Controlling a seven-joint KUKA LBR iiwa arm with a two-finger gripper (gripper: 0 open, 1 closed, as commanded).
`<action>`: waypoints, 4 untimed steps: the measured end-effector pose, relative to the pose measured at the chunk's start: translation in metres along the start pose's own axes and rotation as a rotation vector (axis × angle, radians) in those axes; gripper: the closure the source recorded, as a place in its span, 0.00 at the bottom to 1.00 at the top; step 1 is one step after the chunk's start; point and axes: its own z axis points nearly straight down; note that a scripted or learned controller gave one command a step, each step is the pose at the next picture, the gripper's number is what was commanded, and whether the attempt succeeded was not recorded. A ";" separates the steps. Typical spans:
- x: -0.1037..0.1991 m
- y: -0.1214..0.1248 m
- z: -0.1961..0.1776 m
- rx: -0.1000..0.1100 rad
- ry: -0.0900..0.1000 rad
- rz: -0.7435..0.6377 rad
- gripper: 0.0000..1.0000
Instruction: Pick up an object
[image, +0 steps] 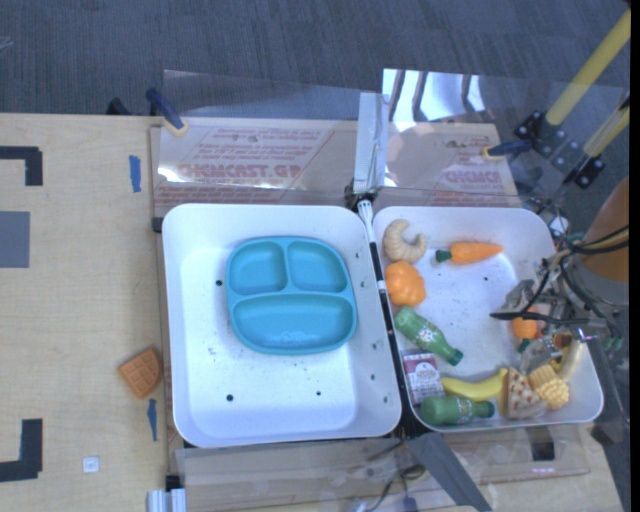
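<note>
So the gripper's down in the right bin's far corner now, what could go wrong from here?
The gripper sits low among a small orange piece, the corn and the pizza slice, so it may close on nothing or nudge neighbours. It is also close to the right bin wall and could scrape it. Dangling cables near the wrist might snag on lifting.

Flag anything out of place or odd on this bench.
One thing stands out: a small orange waffle-like toy lies on the wooden bench, outside and to the left of the left bin, while the other toy foods sit in the right bin. The blue divided plate lies flat in the left bin.
</note>
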 end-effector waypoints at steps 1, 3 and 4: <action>-0.007 0.006 0.000 0.001 -0.001 0.105 0.00; -0.012 0.006 -0.013 0.005 -0.015 0.103 0.00; -0.030 -0.003 0.001 -0.001 0.002 0.126 0.00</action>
